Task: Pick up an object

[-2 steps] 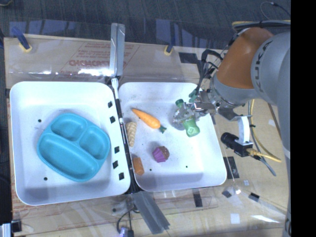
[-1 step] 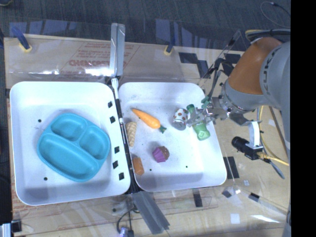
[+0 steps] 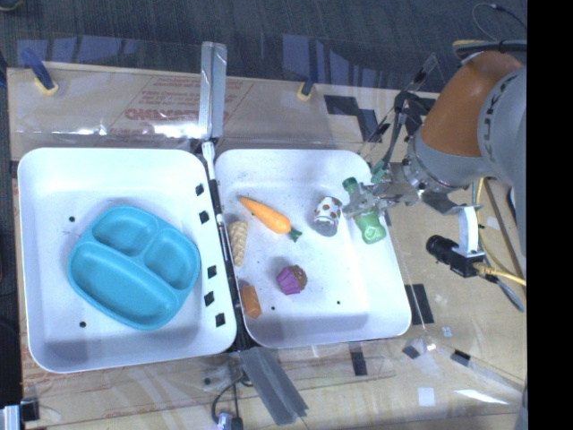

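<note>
Camera view looks down on two white bins set side by side. Nearest, by the front-left corner of the right bin (image 3: 385, 316), lies a small brown-orange piece (image 3: 250, 300), with a purple object (image 3: 291, 279) just beyond it toward the bin's middle. Along the left wall rests a pale corn-like piece (image 3: 237, 242), and an orange carrot (image 3: 267, 216) slants beside it, its green tip pointing right. Further right sits a small white cup with dark spots (image 3: 327, 215), tipped on its side. At the right edge of this bin a green bottle (image 3: 369, 219) lies under the gripper (image 3: 374, 197); whether the fingers are spread or closed on it cannot be told, since the wrist hardware covers them.

Left bin (image 3: 36, 240) carries a blue divided plate (image 3: 132, 267), filling its middle and lying toward the near-left corner.

Beyond the bins, red printing shows on a clear sheet (image 3: 161, 101) over the bench's far edge, too blurred to read. The grey arm with its orange band (image 3: 470, 106) reaches in over the far-right corner.
</note>
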`<action>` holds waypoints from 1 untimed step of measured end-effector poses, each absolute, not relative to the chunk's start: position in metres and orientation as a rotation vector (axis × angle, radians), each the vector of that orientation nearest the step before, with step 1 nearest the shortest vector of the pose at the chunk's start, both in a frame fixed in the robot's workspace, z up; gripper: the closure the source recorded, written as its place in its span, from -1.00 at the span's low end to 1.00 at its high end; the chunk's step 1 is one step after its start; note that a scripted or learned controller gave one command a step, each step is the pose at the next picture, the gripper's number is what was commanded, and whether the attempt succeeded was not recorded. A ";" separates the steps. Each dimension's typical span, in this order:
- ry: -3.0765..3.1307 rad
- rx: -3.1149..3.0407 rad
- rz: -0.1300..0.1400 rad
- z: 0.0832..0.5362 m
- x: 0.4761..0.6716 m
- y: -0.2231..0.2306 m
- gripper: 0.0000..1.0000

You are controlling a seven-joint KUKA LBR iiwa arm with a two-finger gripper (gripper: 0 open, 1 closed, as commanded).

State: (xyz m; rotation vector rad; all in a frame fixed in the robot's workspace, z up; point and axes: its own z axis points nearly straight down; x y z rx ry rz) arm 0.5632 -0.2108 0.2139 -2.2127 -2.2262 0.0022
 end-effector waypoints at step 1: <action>-2.226 -2.211 0.003 0.210 0.561 -0.210 1.00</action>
